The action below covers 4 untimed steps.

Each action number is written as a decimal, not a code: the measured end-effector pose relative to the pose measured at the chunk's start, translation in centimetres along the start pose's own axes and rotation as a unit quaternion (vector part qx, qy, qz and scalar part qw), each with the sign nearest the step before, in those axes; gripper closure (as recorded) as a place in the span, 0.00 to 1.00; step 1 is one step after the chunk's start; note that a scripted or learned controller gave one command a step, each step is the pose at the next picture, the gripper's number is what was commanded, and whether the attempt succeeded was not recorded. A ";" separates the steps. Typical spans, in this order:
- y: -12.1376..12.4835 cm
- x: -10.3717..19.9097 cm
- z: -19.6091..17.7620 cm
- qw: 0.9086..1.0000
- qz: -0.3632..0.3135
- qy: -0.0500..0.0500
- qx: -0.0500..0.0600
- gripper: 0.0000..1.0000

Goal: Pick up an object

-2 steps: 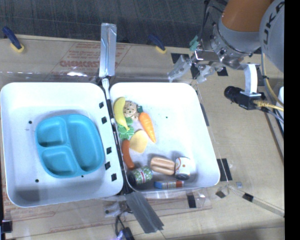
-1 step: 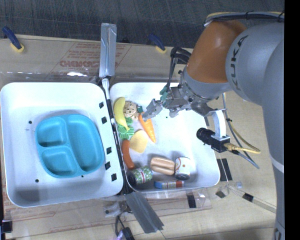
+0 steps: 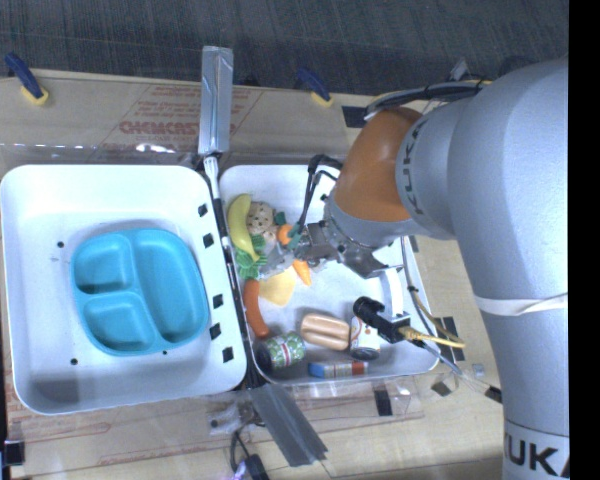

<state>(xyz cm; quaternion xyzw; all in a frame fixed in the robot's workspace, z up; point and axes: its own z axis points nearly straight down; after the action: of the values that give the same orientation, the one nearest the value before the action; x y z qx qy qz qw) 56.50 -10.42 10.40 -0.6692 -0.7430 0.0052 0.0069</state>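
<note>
The right white bin (image 3: 280,180) holds a heap of small things. A yellow banana (image 3: 241,223) lies at its left wall beside a small brown toy (image 3: 262,218). Below them are a green leafy piece (image 3: 248,264), a pale yellow piece (image 3: 277,289) and a long orange carrot (image 3: 255,314). Near the front lie a hot dog in a bun (image 3: 325,330), a green can (image 3: 284,350) and a blue and red marker (image 3: 337,369). My gripper (image 3: 300,244) is low in this bin, just right of the toy, with a short orange piece (image 3: 302,271) right under it.
The left white bin (image 3: 30,368) holds a blue divided plate (image 3: 135,290). A metal bar (image 3: 216,98) runs back from the wall between the bins. The grey arm with its orange band (image 3: 380,168) covers the right bin's right side.
</note>
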 end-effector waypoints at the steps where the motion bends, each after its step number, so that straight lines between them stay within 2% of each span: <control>1: 0.3 -0.1 -1.6 1.000 -0.002 -0.002 -0.005 1.00; 2: -0.5 -0.6 -1.0 0.995 -0.096 -0.001 -0.006 1.00; 3: -3.3 3.2 -8.9 0.988 -0.155 -0.003 -0.010 1.00; 4: 1.6 4.0 -13.2 0.999 -0.041 -0.002 -0.008 1.00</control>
<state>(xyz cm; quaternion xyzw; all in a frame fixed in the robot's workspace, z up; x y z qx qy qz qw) 57.89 -6.33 23.59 -0.6386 -0.7696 0.0006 -0.0001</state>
